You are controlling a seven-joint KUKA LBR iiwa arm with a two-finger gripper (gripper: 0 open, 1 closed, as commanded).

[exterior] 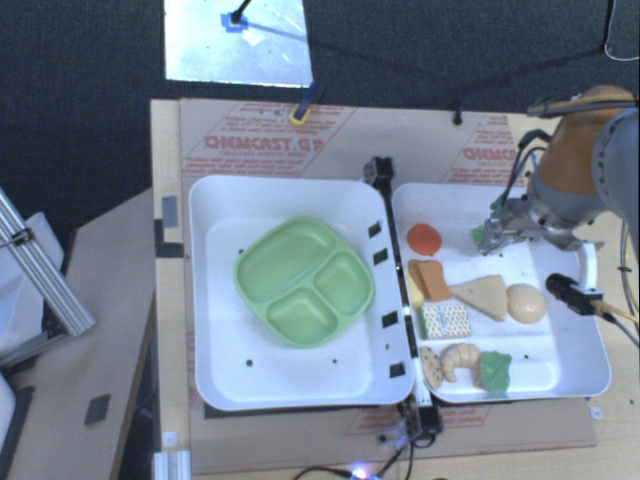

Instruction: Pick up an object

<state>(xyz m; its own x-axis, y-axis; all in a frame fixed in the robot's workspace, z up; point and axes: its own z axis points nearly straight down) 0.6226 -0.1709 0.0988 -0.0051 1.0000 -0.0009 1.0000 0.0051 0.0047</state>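
Gripper (492,236) sits low in the right bin (580,368), near its back wall, roughly 1 o'clock from bin centre. We cannot tell from this slant how wide it is set, and we see no object clearly in it. A small green bit shows just at its 9 o'clock side, too small to identify.

Camera view, right bin contents: orange round piece (424,238) lies at 9 o'clock from the gripper, apart from it with bare floor between. Tan wedge (484,296) lies at 6 o'clock, near, its long axis running roughly 10-to-4. Pale egg-shaped piece (526,304) is just beside the wedge's thick end, at about 5 o'clock from the gripper. Orange-brown slab (432,280) and dotted square (446,320) are at 7 o'clock, hard against the divider side. Croissant-like piece (458,358) and green leafy piece (494,370) are furthest off, by the front wall.

Our read: the wedge or the orange round piece is the closest candidate. The round piece has open floor all around it; the wedge is crowded by the egg at one end.

Room: back wall is close behind the gripper, so little margin at 12 o'clock. Open floor runs toward 4 o'clock along the right wall.

Left bin (230,368) holds a green divided tray (304,280), well apart from the gripper, across the divider.
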